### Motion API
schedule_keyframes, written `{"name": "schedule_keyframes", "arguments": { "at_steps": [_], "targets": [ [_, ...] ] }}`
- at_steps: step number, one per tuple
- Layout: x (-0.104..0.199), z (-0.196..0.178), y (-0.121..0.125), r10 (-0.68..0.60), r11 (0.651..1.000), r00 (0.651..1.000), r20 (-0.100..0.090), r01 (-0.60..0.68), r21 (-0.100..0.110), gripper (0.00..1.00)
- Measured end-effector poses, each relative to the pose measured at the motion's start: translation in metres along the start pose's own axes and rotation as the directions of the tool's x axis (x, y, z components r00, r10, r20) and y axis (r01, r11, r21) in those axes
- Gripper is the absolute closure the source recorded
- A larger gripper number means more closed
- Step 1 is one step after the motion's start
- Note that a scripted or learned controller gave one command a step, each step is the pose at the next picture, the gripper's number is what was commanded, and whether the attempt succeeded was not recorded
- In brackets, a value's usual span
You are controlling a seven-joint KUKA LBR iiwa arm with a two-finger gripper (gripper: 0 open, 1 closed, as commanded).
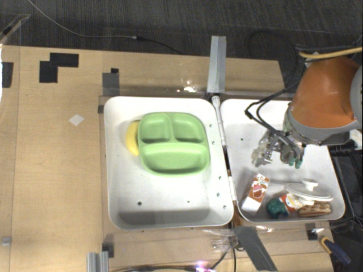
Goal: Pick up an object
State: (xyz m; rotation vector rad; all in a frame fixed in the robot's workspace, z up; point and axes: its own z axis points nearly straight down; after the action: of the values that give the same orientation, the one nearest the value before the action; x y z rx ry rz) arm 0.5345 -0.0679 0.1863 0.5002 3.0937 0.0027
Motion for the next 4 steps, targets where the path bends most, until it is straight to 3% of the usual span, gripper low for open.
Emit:
{"name": "schedule_keyframes", "arguments": {
  "at_steps": [1, 2, 3, 4],
  "targets": [
    [0.000, 0.000, 0.000, 0.001, 1.000, 1.000, 0.001, -0.001, 0.000, 0.00],
    [-0.053, 0.049, -0.036, 0.355, 0.935, 0.935, 0.000, -0.355, 0.001, 0.00],
    [-0.023, 0.097, -0.018, 0.408, 0.913, 0.913, 0.006, -0.408, -0.002, 0.00],
    [-0.073, 0.039, -0.050, 0.305, 0.952, 0.952, 0.001, -0.305, 0.001, 0.00]
  ]
}}
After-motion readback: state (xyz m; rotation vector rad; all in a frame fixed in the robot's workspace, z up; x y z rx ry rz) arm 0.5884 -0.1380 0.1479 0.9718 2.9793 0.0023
